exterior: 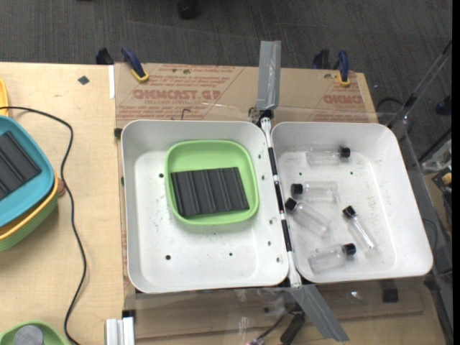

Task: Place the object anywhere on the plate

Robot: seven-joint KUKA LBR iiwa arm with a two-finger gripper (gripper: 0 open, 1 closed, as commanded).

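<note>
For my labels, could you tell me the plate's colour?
Light green plate, dark ribbed insert; camera view.

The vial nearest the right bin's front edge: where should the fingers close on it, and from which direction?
Grip that vial at mid-body on the clear tube, left of its black cap. Come straight down, fingers closing across its narrow width. It lies flat, roughly left-right, apart from the other vials, though the bin's front wall is close.

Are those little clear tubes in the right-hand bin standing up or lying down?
Lying down. All five vials rest on their sides on the right bin floor, black caps pointing different ways.
</note>
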